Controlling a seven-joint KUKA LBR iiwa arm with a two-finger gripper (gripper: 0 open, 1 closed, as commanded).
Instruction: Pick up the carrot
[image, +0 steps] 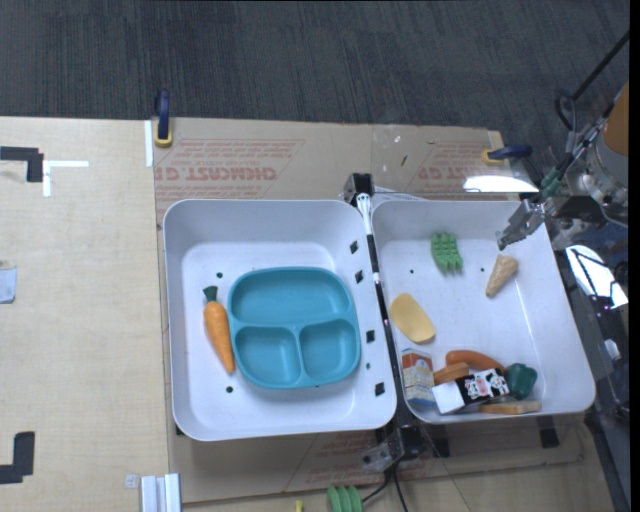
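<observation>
Right bin (560, 300) w/ food clutter; carrot (218, 332) beside tray (295, 327), left bin (180, 300).

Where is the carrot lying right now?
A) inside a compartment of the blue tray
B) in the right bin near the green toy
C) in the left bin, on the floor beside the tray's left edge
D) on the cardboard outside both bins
C: the carrot lies on the white floor of the left bin, just left of the blue tray.
</observation>
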